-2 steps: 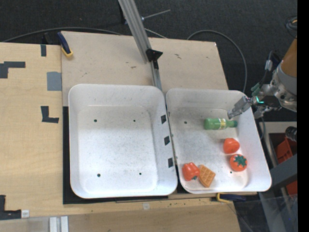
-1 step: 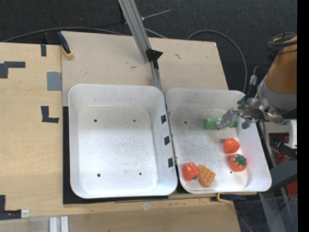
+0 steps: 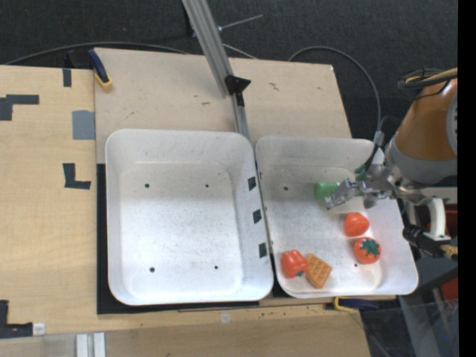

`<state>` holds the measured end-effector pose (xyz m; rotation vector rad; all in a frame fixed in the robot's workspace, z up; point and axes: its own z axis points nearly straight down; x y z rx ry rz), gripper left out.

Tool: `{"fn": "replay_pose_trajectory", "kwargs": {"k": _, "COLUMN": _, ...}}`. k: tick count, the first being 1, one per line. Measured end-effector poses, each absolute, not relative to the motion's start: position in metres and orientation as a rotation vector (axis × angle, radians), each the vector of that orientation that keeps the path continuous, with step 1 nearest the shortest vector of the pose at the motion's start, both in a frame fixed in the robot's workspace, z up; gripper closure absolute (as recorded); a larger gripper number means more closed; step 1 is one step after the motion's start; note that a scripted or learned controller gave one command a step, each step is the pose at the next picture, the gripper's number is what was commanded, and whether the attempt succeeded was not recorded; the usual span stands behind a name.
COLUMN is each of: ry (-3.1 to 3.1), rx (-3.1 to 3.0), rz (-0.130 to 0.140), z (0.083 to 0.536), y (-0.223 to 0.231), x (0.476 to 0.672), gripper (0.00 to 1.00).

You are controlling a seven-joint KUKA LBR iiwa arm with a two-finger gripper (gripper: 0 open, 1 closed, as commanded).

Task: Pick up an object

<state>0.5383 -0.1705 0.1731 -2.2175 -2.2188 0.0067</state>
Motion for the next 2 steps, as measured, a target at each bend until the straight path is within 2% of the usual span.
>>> {"fn": "replay_pose_trajectory", "kwargs": {"k": 1, "ry": -2.219, "rx": -2.216, "rz": 0.007, "z": 0.118, "y": -0.172, "x": 0.547, "gripper": 0.00}}
{"fn": "replay_pose_trajectory", "kwargs": {"k": 2, "ry": -2.222, "rx": -2.217, "rz": 0.003, "z": 0.131, "y": -0.171, "x": 0.548, "gripper": 1.00}}
